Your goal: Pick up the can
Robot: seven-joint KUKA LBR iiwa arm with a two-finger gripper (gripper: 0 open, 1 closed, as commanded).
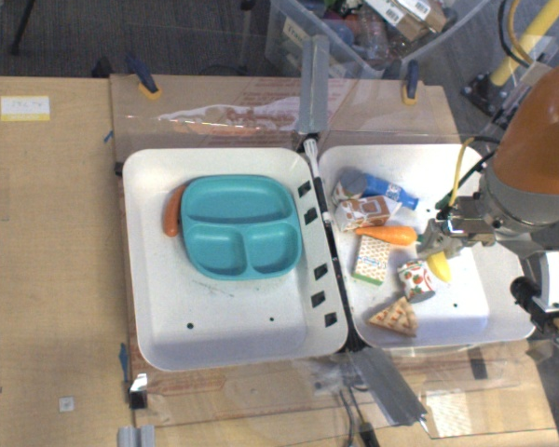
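A small grey can lies in the far left corner of the right bin, next to a blue packet. My gripper hangs over the middle right of that bin, just above a yellow banana and at the tip of an orange carrot. It is well to the right of the can, and nothing shows in its grasp. The grey arm with its orange band comes in from the right.
The right bin also holds a small carton, a green-and-white box, a red-and-white item and a pizza slice. In the left bin sit a teal divided plate and a red sausage.
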